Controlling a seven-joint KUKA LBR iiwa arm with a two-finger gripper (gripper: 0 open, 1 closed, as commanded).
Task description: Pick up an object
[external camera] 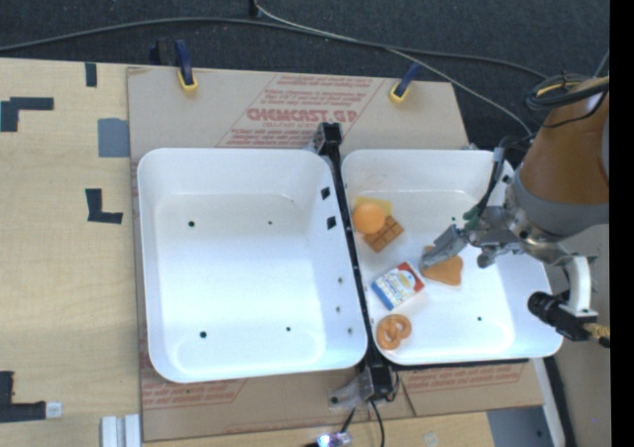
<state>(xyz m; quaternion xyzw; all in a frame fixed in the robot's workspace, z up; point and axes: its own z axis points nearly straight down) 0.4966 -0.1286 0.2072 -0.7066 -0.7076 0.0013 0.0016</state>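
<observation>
The right bin [436, 172] holds a few small objects. An orange ball [369, 216] rests by the divider on a brown waffle-like piece [387, 233]. A white carton with blue and red print [397, 285] lies nearer the front. Beside it is an orange wedge [447, 272]. A brown pretzel-like ring [392, 330] sits at the front left of this bin. My gripper [441, 249] reaches in from the right, low over the bin, just above the orange wedge and right of the carton. Nothing is visibly held in it.
The left bin [163, 237] sits beside the right one, parted by a black divider clip [328, 138]. Both stand on a cardboard sheet [287, 103] held by yellow clamps. The arm's orange band and grey wrist [560, 187] overhang the right bin's right wall.
</observation>
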